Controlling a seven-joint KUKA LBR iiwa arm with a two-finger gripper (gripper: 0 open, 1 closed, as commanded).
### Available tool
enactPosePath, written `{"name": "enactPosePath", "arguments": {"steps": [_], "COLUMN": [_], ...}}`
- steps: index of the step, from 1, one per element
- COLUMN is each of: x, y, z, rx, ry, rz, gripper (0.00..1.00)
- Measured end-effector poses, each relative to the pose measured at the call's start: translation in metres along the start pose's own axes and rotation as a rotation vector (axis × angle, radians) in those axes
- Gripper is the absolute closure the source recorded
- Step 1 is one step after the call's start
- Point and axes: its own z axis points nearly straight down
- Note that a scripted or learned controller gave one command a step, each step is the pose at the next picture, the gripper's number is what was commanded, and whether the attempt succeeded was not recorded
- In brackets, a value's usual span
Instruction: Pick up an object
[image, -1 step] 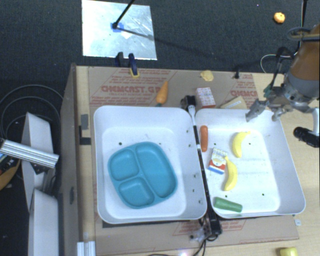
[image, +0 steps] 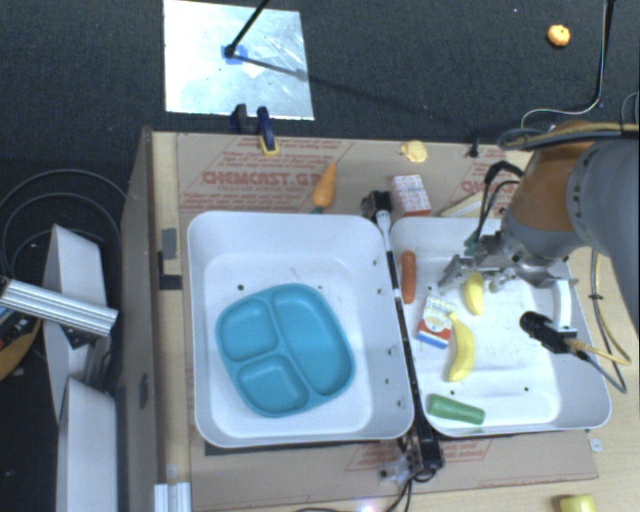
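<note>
Green cucumber-like piece at the near edge of the right bin; gripper lowered at the far side.

A missed or glancing grasp is judged likely, since a small yellow item is crowded by the milk carton, banana and sausage. Whether anything is held cannot be told.
</note>
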Motion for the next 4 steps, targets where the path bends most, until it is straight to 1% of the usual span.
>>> {"name": "enactPosePath", "arguments": {"steps": [1, 2, 3, 4], "x": [-0.003, -0.003, 0.006, -0.028], "y": [0.004, 0.004, -0.046, 0.058], "z": [-0.018, -0.018, 0.011, 0.013], "rx": [-0.013, -0.013, -0.032, -0.023], "ry": [-0.005, -0.005, -0.007, -0.009], "rz": [0.001, 0.001, 0.009, 0.001], "gripper": [1.00, 0.00, 0.00, 0.00]}}
